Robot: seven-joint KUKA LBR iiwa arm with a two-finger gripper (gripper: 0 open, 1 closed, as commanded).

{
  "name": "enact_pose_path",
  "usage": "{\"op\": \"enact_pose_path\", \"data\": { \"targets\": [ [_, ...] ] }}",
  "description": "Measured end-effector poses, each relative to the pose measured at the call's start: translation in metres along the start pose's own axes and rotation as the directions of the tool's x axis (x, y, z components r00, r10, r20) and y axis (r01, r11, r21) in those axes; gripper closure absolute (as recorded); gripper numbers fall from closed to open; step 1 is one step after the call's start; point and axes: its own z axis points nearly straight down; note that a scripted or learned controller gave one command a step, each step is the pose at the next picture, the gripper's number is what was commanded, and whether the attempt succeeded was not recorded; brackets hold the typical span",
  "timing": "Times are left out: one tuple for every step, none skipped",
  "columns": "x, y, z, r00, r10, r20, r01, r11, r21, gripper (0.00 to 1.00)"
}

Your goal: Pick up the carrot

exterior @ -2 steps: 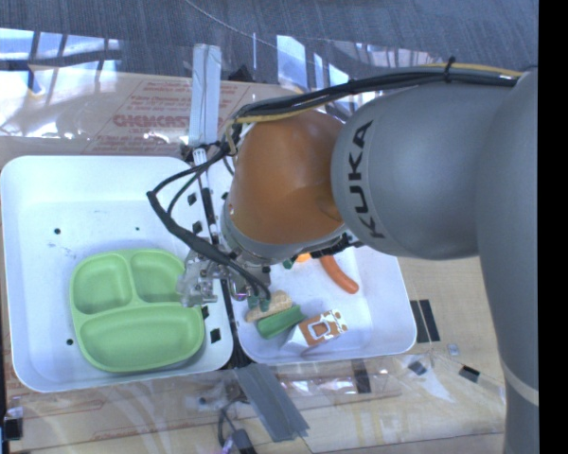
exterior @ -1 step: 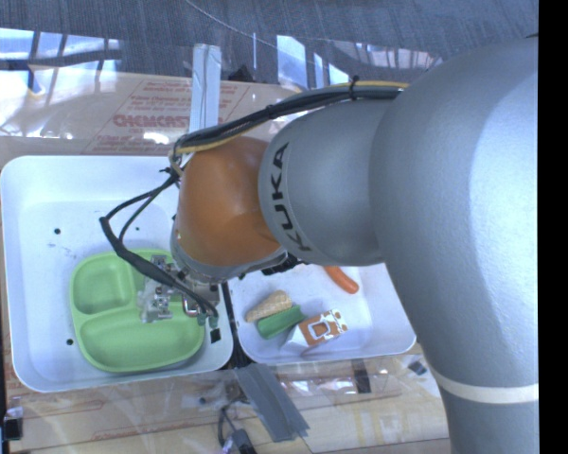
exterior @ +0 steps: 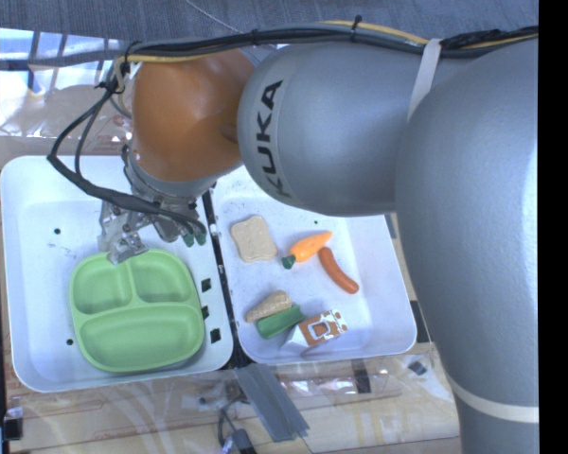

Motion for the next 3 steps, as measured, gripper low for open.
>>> {"op": "enact_pose_path", "data": {
  "targets": [
    [0.034,0.019,0.009,0.885,-0.465,-0.005,0.465,0.885,-0.004,1.00],
    [-0.042,0.015,0.024,0.726,-0.687,-0.001,0.687,0.726,-0.003,1.00],
    [0.013,0.033,-0.002,0.285,-0.958,0.000,0.958,0.285,-0.005,1.00]
  ]
}}
